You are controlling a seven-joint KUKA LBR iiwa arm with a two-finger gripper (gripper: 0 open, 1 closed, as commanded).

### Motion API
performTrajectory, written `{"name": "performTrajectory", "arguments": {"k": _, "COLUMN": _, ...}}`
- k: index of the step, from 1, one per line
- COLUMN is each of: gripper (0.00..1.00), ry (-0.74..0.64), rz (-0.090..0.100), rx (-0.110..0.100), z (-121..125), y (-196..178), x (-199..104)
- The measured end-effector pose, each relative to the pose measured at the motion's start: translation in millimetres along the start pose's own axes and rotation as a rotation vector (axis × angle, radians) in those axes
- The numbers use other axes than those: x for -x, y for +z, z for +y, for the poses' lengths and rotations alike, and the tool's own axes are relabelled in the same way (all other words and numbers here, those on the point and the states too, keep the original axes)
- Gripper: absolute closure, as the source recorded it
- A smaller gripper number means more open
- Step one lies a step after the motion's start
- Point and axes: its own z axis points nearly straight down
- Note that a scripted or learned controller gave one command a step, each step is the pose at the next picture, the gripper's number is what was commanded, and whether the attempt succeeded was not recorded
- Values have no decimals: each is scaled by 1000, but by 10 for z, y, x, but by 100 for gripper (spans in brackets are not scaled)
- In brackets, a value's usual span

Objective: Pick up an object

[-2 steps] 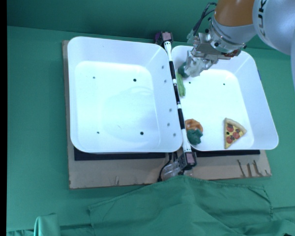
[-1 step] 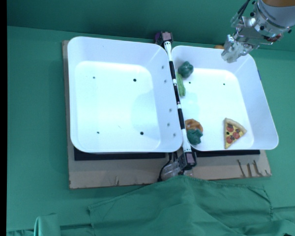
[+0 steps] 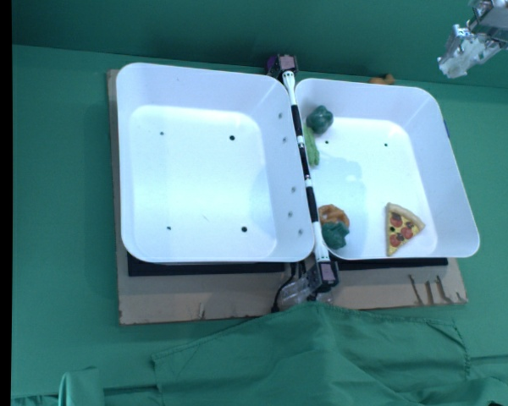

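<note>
camera view | pizza slice (image 3: 401,227) — flat, triangular, red-dotted | right bin (image 3: 457,201)

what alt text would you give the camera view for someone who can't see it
Two shallow white bins sit side by side on a green bench; the right bin holds a toy pizza slice, a dark green piece and other small toys, while the gripper hangs above the bench past that bin's far right corner.

One fixed camera looks down at a slant from above the bench (image 3: 59,184), far enough back to take in both white bins (image 3: 203,87) side by side.
</note>
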Motion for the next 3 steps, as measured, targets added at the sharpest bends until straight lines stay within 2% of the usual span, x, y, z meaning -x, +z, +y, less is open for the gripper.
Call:
{"name": "performTrajectory", "arguments": {"k": 1, "gripper": 100, "ry": -4, "rz": 0, "rx": 2, "z": -5, "y": -977, "x": 262}}
{"name": "performTrajectory", "arguments": {"k": 2, "gripper": 100, "ry": 11, "rz": 6, "rx": -18, "z": -50, "y": -410, "x": 217}}
{"name": "performTrajectory", "arguments": {"k": 3, "gripper": 100, "ry": 6, "rz": 6, "rx": -18, "z": -107, "y": 115, "x": 143}}
